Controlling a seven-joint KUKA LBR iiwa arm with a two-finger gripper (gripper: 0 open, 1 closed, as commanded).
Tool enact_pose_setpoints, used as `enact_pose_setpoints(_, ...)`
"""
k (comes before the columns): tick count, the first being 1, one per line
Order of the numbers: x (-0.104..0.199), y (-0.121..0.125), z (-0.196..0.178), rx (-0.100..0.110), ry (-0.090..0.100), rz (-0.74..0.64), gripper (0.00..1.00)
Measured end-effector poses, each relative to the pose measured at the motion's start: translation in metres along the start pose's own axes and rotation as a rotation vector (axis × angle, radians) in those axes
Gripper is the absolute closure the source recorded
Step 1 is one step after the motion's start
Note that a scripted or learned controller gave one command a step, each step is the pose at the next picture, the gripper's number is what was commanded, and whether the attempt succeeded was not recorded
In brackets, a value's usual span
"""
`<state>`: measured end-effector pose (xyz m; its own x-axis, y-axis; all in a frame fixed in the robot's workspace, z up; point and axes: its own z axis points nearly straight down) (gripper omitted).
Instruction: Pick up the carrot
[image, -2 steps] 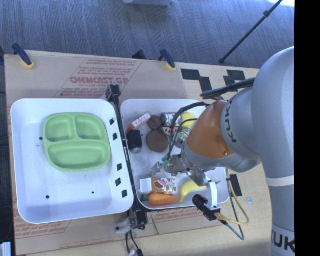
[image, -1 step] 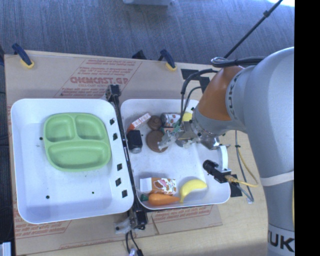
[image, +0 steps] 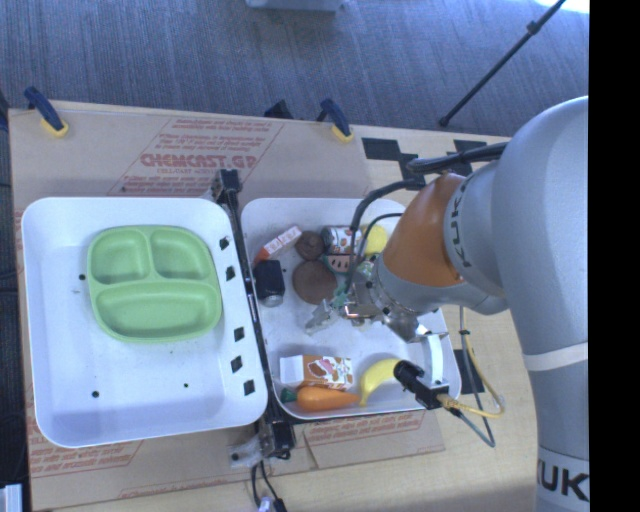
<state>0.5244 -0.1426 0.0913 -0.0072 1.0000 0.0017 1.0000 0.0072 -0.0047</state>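
The carrot (image: 323, 399) is seen lying at the right bin's (image: 262, 222) near edge, beside a banana (image: 378, 378) and a carton (image: 326, 371); nothing has been lifted. The gripper (image: 335, 312) is held over the bin's middle, apart from the carrot. Its state cannot be told, being blurred and partly hidden by the wrist.

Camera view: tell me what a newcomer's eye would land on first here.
The big grey arm with its orange band dominates the right side, reaching down over the right bin. Next comes the pale green divided plate, alone in the left bin. Then the bright food at the right bin's near edge: the orange carrot lying beside a yellow banana.
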Motion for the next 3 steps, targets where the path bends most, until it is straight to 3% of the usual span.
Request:
enact_pose_setpoints(1,-0.0428,0.0272,-0.0007,-0.002,0.000,0.003,0.00)
enact_pose_setpoints(2,-0.0420,0.0274,-0.0107,0.000,0.001,-0.002,1.00)
enact_pose_setpoints(3,-0.0420,0.0273,-0.0106,0.000,0.001,-0.002,0.00)
